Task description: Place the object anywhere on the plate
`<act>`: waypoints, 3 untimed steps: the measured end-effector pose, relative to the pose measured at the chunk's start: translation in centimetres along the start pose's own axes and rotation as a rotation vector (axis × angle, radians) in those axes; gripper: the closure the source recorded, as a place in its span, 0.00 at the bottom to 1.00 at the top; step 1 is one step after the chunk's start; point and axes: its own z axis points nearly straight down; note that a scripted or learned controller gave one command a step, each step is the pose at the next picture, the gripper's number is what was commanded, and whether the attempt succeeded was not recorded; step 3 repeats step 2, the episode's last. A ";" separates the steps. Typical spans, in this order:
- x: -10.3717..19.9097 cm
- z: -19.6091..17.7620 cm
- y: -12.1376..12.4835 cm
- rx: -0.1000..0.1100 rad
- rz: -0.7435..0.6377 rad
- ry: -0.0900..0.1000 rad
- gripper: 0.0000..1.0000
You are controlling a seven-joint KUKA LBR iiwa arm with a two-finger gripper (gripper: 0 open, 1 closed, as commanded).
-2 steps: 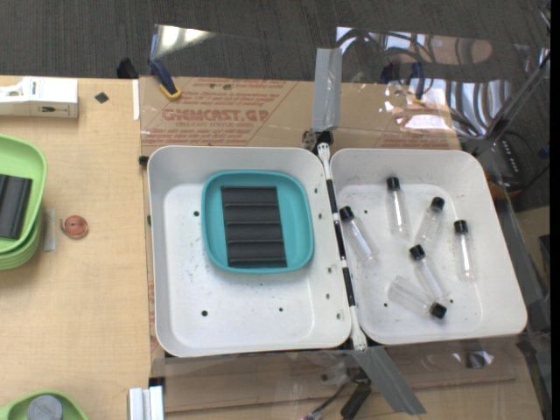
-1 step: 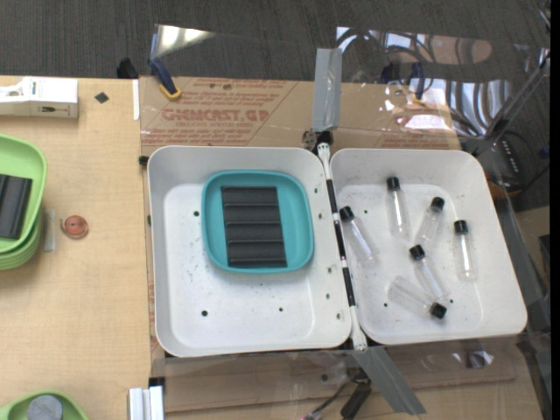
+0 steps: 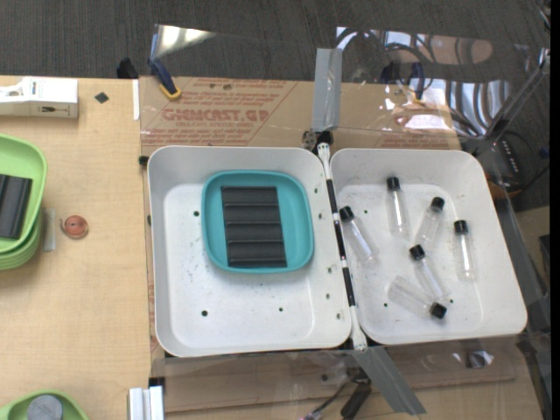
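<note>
- Teal plate (image 3: 215, 234) in the left bin (image 3: 175, 313) carries just its black ridged insert (image 3: 255, 227).
- Six black-capped clear vials (image 3: 395, 201) lie in the right bin (image 3: 490, 313); none moved yet.
- Gripper state: cannot tell.

Pale wooden bench (image 3: 79, 322) against dark carpet (image 3: 262, 7).

Robot's body: nothing to tell.

The plate (image 3: 258, 221) lies in the left bin (image 3: 175, 313); six vials (image 3: 395, 204) lie scattered in the right bin (image 3: 490, 313) beside it.
</note>
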 end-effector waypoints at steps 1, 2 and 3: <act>0.0 0.0 0.0 0.000 0.001 0.001 0.00; 0.1 0.0 0.0 0.000 0.000 0.001 0.00; 0.1 0.0 0.0 0.000 0.000 0.001 0.00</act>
